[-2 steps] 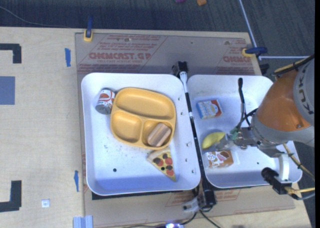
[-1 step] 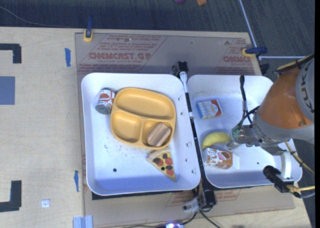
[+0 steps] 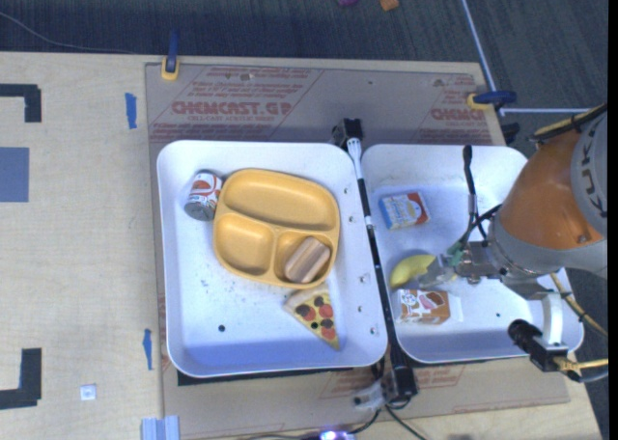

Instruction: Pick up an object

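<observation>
Two white bins sit side by side on the bench, and my arm (image 3: 555, 202) reaches over the right-hand bin (image 3: 502, 166) from its right edge. I place the claw (image 3: 454, 269) low in that bin, close to the yellow banana (image 3: 410, 269), which lies near the bin's left wall, about midway between its far and near edges. I cannot tell whether the claw is apart or together; the wrist and cables mask the tips.

Recommendation for the step in hand: I judge this to be the approach to a grasp on the banana. I would centre the claw across the fruit's narrow width, not along its curve, and keep clear of the printed packet (image 3: 425, 307) that lies just beside it toward the near edge. Lifting straight up should avoid dragging the packet along.

Condition of the target: the banana appears small, smooth and curved, bright yellow, likely a plastic toy, so it may roll or slip under uneven pressure.

Other items noted: a blue-and-white carton (image 3: 404, 208) toward the far edge of the same bin; a yellow divided tray (image 3: 261, 202), a can (image 3: 202, 195) and a pizza slice (image 3: 317, 316) in the left bin (image 3: 193, 332).
</observation>
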Tool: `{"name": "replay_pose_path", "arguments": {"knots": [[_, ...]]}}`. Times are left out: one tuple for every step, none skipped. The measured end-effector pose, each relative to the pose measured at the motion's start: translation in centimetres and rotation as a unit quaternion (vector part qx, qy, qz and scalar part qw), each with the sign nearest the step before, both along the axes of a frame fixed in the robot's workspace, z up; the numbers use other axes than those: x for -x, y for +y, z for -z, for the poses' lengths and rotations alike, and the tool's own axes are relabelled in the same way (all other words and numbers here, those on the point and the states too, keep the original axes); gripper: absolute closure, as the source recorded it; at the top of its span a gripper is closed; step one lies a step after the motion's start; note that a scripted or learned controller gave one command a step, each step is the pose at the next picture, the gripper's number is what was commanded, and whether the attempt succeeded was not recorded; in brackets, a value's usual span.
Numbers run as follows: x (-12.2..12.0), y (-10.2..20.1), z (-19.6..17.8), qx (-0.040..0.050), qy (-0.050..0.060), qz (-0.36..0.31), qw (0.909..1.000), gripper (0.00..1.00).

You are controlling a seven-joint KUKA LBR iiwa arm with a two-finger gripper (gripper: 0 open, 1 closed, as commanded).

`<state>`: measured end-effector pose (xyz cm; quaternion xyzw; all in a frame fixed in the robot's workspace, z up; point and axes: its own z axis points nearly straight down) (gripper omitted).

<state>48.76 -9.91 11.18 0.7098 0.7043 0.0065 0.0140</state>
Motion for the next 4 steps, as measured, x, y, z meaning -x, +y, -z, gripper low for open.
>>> {"name": "replay_pose_path", "arguments": {"knots": [[0.6,0.6,2.2,-0.0045,0.010,-0.003,0.9999,0.00],[0.4,0.1,1.1,0.0023,0.004,-0.001,1.0000,1.00],[0.4,0.1,1.1,0.0022,0.004,-0.001,1.0000,0.00],[0.3,0.1,0.1,0.0030,0.003,-0.001,1.0000,1.00]]}}
